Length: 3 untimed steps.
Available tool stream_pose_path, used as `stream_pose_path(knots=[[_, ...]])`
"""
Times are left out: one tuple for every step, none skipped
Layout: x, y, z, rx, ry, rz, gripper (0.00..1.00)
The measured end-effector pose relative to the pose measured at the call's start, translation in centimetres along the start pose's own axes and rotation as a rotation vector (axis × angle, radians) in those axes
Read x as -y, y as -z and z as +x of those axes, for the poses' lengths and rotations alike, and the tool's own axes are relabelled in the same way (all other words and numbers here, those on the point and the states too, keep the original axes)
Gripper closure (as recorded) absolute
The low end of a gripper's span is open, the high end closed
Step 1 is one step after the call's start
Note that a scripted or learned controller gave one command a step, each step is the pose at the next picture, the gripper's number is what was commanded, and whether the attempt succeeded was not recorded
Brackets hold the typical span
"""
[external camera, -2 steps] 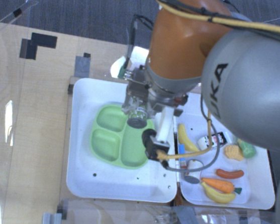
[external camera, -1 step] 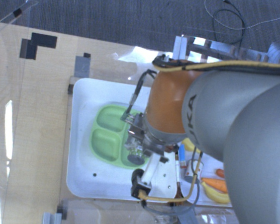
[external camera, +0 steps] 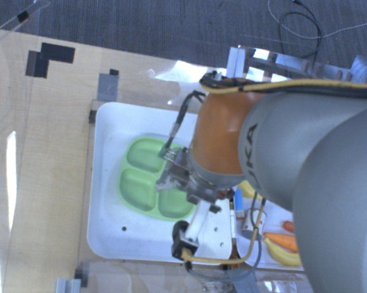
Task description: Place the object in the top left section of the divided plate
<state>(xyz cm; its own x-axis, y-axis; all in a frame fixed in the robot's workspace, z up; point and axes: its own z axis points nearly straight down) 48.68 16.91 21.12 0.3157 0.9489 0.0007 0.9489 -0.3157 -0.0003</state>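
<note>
A green divided plate (external camera: 141,174) is seen lying in the left white bin (external camera: 105,186) on the tabletop (external camera: 33,177). The plate's right side is covered by the grey arm (external camera: 314,165) with its orange band (external camera: 221,137), under which the claw is hidden. Right of the plate, past the arm, a banana (external camera: 283,254) and a carrot (external camera: 279,240) are seen lying together.

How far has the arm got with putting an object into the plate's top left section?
Done: nothing that can be seen; the top left section of the green plate shows bare green. In hand: the arm hangs over the plate's right side, hiding what is under it, so a held object cannot be confirmed. Left: the placing itself. A carrot and banana lie in the right bin.
</note>
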Motion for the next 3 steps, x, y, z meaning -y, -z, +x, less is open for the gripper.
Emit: stream_pose_path(knots=[[0.3,-1.9,1.1,-0.001,0.08,0.0,0.0],[0.2,-0.8,1.1,-0.003,0.078,-0.002,1.0],[-9.2,1.5,4.7,-0.001,-0.077,-0.002,1.0]])
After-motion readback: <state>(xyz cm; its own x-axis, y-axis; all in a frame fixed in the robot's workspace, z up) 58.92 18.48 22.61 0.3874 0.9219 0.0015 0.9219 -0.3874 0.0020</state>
